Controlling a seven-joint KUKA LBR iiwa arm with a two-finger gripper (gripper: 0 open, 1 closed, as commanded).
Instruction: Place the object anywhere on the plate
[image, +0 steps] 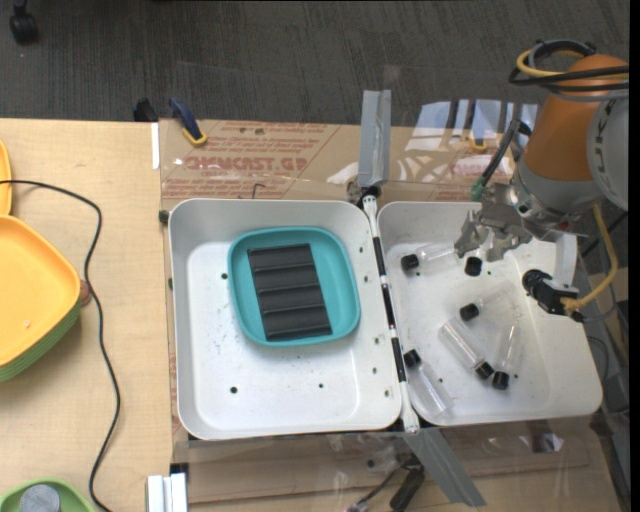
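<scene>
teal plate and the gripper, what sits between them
In the camera view, between the teal plate and the gripper: the bins' rims and a clear black-capped tube.

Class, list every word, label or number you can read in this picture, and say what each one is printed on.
"CHEMCAST GP", or close to it, in faded red letters: on the brown paper sheet behind the left bin; the letters are blurred, so the reading is unsure.
Smaller red print rows above and below it on that sheet: too small to read.

Dark grey carpet (260, 60) behind a pale wooden bench (80, 420), crossed by a black cable (100, 330).
</scene>
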